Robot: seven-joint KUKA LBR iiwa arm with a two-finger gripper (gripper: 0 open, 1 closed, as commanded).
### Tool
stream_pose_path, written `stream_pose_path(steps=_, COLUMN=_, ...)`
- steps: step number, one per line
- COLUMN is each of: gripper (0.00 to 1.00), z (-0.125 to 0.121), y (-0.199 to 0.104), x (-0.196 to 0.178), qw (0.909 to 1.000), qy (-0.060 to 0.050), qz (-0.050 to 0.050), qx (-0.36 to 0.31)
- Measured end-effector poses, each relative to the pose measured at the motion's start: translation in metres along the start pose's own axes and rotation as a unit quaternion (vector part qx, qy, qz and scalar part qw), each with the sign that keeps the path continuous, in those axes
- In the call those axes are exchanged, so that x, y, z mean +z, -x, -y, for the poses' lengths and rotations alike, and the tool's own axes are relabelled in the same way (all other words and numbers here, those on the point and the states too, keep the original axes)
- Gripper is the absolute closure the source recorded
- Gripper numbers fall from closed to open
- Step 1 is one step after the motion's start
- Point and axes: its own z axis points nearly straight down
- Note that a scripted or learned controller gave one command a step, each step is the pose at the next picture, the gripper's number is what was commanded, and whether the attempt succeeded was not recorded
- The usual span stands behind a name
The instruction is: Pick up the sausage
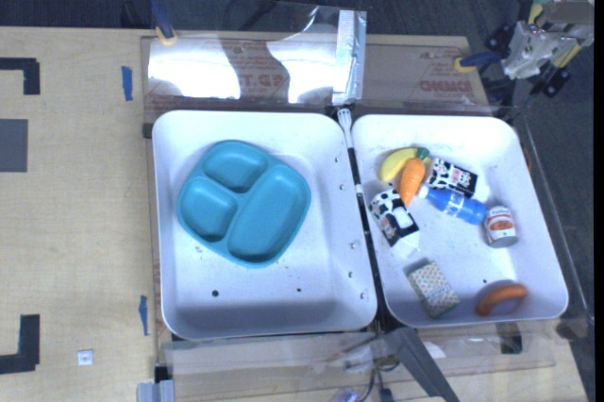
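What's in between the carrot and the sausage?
In the camera view, the blue bottle lies between the carrot and the sausage. Past it there is bare white bin floor, with the small can just off to the side.

sausage | orange-brown, lying flat | right bin, near front-right corner

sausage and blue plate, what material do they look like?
Sausage: probably moulded plastic or rubber toy food; smooth, even orange-brown skin with a soft sheen. Plate: looks like hard plastic, matte to satin; uniform teal colour, rounded moulded compartments, faint highlights. Neither can be confirmed by look alone.
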Motion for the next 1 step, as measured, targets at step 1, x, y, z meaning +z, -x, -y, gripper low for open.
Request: stream_pose_path(steps=1, gripper=1.00, z=-0.0013, y=-0.0002, x=-0.0109, qw=1.0000, qy=0.002, qz=0.001, qx=-0.001)
